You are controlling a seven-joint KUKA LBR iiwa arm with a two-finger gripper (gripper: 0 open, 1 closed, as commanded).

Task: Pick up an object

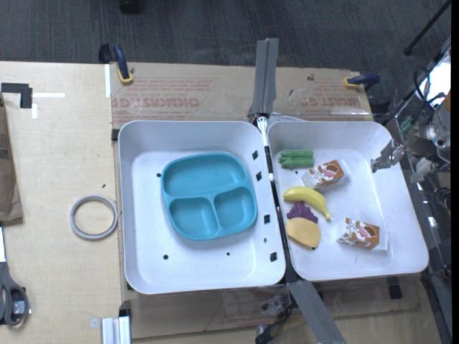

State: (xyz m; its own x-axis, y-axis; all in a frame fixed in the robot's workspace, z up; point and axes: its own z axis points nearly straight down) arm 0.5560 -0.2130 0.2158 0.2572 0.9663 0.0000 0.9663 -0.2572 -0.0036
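Observation:
The right bin (399, 262) holds several small objects. A green toy (296, 158) lies at the back, with a brown and white snack packet (327, 175) just in front of it. A yellow banana (308, 199) curves over a purple bunch of grapes (301, 211). A yellow-orange piece (303, 233) lies toward the front, and a second snack packet (361, 233) lies to its right. My gripper (383, 159) hangs at the bin's right wall, apart from all of them, and the arm behind it is cut off by the view's edge.
The left bin (136, 192) holds a blue divided tray (209, 196). A grey divider bar (265, 77) runs between the bins. On the bench to the left lie a grey ring (94, 216) and scissors (13, 301). Clamps (122, 67) sit along the back edge.

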